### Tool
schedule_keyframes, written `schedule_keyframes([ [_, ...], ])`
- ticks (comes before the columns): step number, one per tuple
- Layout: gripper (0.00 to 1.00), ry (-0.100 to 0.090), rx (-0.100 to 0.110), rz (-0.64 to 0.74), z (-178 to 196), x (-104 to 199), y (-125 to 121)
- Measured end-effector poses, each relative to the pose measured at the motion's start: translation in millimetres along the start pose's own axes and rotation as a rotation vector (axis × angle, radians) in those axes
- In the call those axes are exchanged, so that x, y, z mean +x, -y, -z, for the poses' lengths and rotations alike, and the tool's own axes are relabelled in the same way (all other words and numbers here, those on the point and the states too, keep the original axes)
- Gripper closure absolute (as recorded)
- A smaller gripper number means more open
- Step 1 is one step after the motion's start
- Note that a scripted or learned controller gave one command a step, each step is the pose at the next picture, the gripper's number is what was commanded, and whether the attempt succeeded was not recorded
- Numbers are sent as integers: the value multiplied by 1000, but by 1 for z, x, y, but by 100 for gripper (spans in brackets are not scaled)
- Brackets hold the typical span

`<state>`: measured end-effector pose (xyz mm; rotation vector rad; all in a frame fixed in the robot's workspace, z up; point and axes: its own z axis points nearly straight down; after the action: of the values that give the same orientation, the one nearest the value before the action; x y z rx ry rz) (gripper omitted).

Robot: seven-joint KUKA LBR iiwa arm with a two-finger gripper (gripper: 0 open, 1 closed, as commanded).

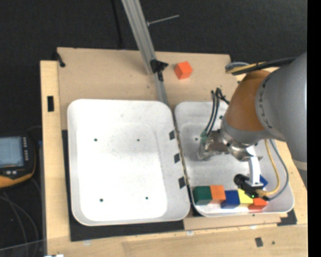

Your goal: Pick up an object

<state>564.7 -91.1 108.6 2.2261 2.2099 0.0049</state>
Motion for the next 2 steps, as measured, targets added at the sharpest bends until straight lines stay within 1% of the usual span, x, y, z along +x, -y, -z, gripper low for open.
schedule_keyframes([
  [1, 100, 0, -4, 12, 113, 23, -6],
  [2, 100, 2, 4, 11, 78, 0, -60],
])
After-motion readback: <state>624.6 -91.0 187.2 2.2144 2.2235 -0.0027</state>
